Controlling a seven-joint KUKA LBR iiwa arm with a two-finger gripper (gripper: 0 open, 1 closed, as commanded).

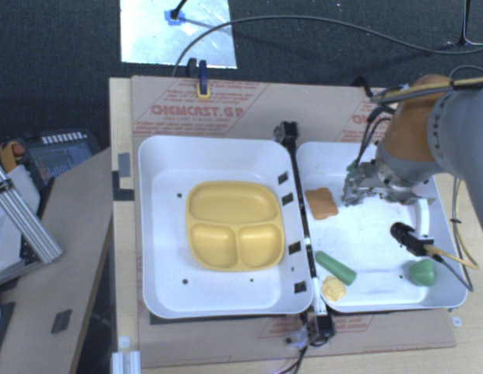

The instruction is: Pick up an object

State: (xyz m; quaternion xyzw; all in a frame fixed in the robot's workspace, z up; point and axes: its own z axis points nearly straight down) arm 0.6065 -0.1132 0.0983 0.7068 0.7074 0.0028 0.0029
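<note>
The tool (357, 192) hangs over the far half of the right bin (366, 240); whether it is spread or pressed together cannot be told. An orange slab (322, 202) lies just beside it, near the bin's left wall. A green cylinder (336, 267) and a yellow piece (333, 289) sit by the near-left corner, and a green ball (421, 272) by the near-right. The middle of the bin floor is bare. The brown sheet (226, 107) beneath reads "CHEMCAST".

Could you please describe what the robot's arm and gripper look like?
The arm is a thick, rounded grey tube with a broad orange band above the wrist. Thin cables run across its upper side. The gripper is a small, grey metallic unit.
</note>
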